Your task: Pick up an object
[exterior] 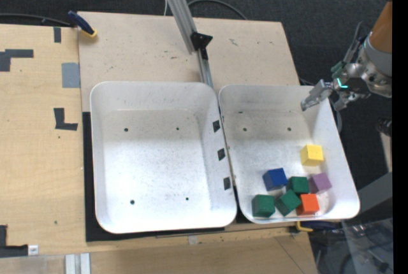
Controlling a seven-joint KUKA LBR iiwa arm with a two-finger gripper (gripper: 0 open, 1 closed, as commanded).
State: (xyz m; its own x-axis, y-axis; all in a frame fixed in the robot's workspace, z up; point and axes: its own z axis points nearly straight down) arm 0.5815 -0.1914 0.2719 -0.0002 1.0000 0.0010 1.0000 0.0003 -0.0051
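I saw the gripper (317,95) over the right bin's (255,107) far rim, fingers apart, holding nothing. Yellow block (312,153) sat nearest below them, apart from other blocks; I'd drop straight down, centre jaws, then close.

Single fixed camera high above the bench, angled down, both white bins (153,91) in frame, arm (382,43) at right
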